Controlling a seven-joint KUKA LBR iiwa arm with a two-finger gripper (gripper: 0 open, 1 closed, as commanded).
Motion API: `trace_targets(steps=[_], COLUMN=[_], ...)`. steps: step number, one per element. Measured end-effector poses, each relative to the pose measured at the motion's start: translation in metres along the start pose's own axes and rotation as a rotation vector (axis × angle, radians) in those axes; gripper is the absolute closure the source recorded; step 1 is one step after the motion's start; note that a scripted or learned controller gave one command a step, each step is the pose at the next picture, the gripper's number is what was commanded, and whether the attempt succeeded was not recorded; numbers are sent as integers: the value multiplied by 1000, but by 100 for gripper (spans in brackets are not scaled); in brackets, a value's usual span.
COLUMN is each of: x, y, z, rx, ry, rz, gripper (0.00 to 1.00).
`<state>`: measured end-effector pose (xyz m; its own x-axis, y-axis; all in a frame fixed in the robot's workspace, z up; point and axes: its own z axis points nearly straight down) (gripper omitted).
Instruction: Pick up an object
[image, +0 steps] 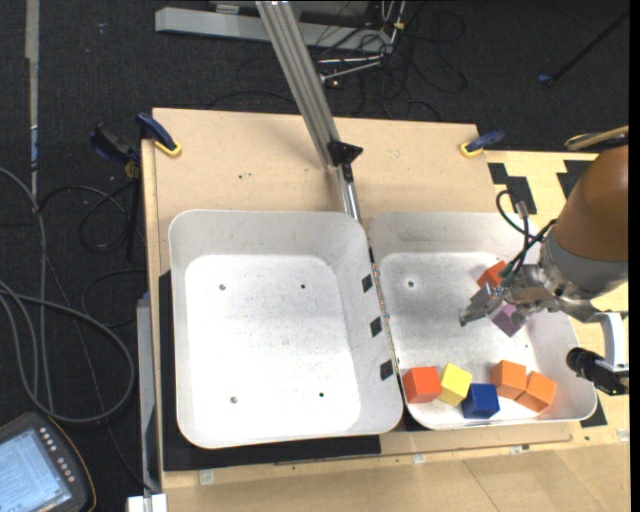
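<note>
**Small blocks, right bin, pincer parked over the purple one**

Looks like a purple block (510, 319) is the likely target, sitting in the right bin (440, 275) toward its right side, partly tucked under the pincer (497, 305). Also an orange block (491, 275) just beside it on the far side. Can't tell whether the pincer is open or closed from this slanted view, too much wrist and cable in the way, so no claiming a grip.

Rest of the lot lined up along the near wall of the same bin: red-orange block (422, 383), yellow block (455, 383), blue block (481, 401), then two more orange blocks (525, 384) touching each other at the right end. Left bin (200, 250) well apart from all that.

Handling guess: small, rigid cubes, probably light, nothing fragile. Flat parallel faces, so best squeezed across two opposite sides, centred, not on a corner. Probably a bit slick, so an off-centre pinch could twist one out. Near-wall row looks trickier: neighbours touching, bin wall crowding one side.
</note>
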<state>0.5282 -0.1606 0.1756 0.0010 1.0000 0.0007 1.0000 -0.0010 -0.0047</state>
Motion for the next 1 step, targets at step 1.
trace_targets(steps=[1], x=[-1], y=[-2], z=[64], rx=[2], ry=[1], rz=[0], gripper=[0])
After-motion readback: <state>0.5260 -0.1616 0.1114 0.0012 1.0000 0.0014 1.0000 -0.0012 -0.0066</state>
